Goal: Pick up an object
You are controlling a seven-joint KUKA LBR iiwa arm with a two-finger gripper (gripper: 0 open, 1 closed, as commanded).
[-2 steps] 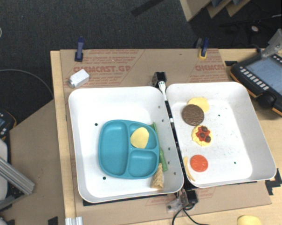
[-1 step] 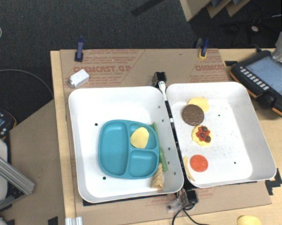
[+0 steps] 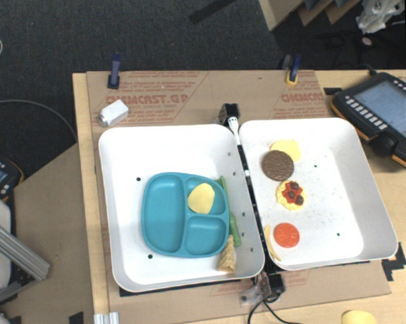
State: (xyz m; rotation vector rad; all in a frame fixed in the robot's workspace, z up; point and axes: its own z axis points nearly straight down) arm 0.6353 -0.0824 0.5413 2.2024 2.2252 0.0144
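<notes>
In the left bin lies a blue divided plate with a yellow round piece in its upper right compartment. A green strip runs along the plate's right edge, and a tan crumbly piece lies at its lower right corner. The right bin holds a brown cookie resting on a yellow disc, a yellow piece with red and dark topping, and an orange-red round slice with a pale strip beside it.
A teach pendant lies at the bench's right edge. A small white block sits on the cardboard behind the left bin. Blue clamps hold the board's far edge. A yellow object lies at the bottom right.
</notes>
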